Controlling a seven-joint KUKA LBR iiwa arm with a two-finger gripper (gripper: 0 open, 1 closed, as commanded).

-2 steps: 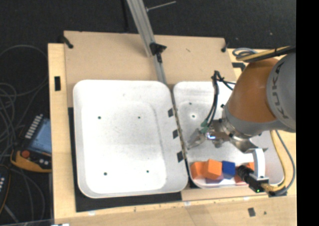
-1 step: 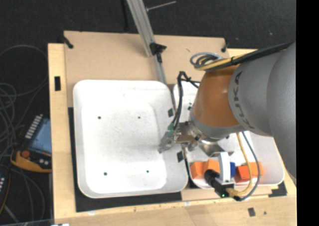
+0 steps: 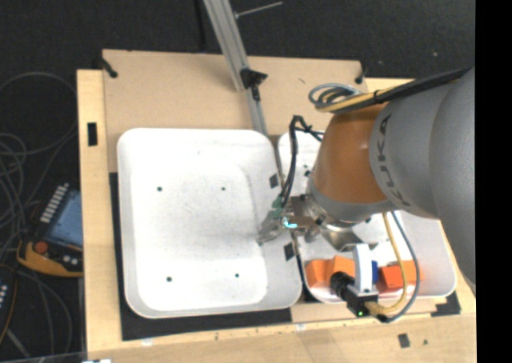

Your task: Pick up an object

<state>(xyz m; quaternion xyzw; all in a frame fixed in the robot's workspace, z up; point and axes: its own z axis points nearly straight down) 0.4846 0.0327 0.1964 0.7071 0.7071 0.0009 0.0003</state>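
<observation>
An orange object (image 3: 324, 273) lies at the near end of the right bin (image 3: 438, 267); the arm covers its middle, and more of it shows further right. My gripper (image 3: 274, 227) hangs low over the seam between the two bins, at the right rim of the left bin (image 3: 192, 217). It is left of the orange object and slightly farther back. The grey and orange wrist (image 3: 352, 165) covers most of the right bin. I see nothing between the gripper's tips, which are small and dark against the rim.
A slanted metal rail (image 3: 228, 29) runs from the top of the view down to the bins' far edge. A coil of cable (image 3: 332, 95) lies on the bench behind the right bin. Off the bench at left are a pendant (image 3: 56, 229) and loose cables.
</observation>
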